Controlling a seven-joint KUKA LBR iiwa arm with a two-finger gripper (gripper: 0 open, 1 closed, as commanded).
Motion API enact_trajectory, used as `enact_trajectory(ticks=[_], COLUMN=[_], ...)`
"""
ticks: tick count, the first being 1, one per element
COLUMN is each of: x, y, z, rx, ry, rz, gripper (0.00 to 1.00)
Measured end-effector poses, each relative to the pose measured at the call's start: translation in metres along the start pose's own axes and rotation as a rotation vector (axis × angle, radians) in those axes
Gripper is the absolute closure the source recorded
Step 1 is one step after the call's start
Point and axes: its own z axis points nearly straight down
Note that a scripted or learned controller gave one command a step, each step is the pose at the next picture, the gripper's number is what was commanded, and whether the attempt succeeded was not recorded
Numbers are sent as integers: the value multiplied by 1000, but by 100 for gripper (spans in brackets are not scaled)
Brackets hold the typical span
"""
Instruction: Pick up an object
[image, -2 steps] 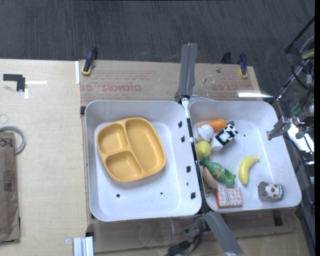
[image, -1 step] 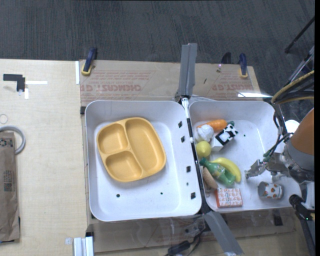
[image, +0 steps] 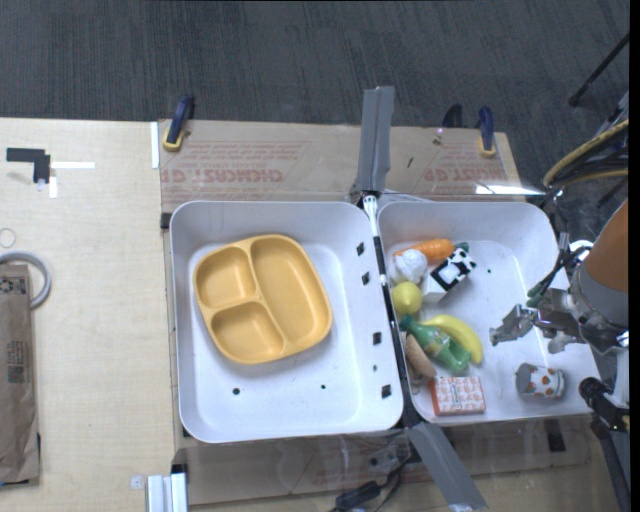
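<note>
A yellow plate (image: 262, 297) with 3 compartments lies in the left white bin (image: 200, 400). Behind both bins, 2 blue clamps (image: 180, 120) pin a cardboard sheet (image: 270, 165) to the pale wooden surface (image: 90, 250). At the left edge lie a brown paper bag (image: 15, 370) and a grey ring (image: 35, 275).

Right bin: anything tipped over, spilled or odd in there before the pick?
Nothing spilled or broken. The toys crowd the right bin's left wall: carrot, lemon, banana, and a red box lying flat. A small cup sits apart, lying on its side. The gripper hovers mid-bin.
</note>
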Motion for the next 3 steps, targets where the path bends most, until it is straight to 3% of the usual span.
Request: enact_trajectory(ticks=[1, 2, 3], x=[45, 59, 72], y=[-2, 13, 25], z=[55, 9, 50], rx=[3, 0, -14], ry=[0, 0, -7], rz=[148, 53, -200], gripper=[0, 0, 0])
